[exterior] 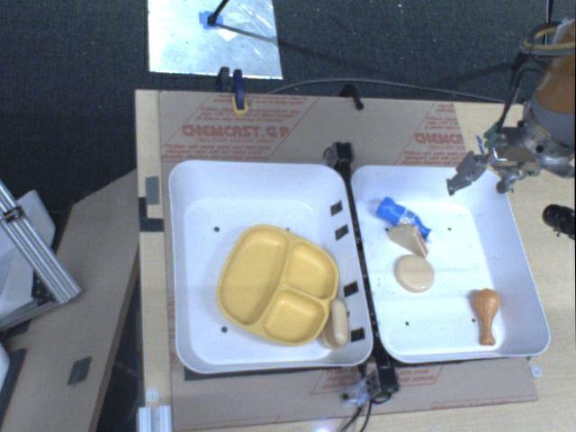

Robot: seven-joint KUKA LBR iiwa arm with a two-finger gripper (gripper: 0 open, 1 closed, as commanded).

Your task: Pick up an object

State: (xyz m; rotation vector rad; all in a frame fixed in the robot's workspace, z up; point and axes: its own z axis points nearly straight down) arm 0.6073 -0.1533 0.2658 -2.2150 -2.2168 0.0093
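step in hand is judged as approach: nothing is gripped yet. the gripper (pixel 487 175) is seen spread, nothing between the fingers, hung over the far right corner of the right bin (pixel 522 268). candidates lie in that bin: a blue wrapper (pixel 400 215), crinkled and glossy, near the far middle; a tan wedge (pixel 409 238) touching it on the near side; a pale round disc (pixel 415 274), smooth, matte, just beside the wedge; a brown drumstick (pixel 486 313), bulbous at one end w/ a thin shank, well apart toward the near right. next move, prob.: gripper to be shifted over one item, lowered, then closed. the left bin (pixel 193 268) bears a yellow tray (pixel 274 282), hard plastic, 3 compartments, w/ a beige bun (pixel 337 323) at its near right edge.
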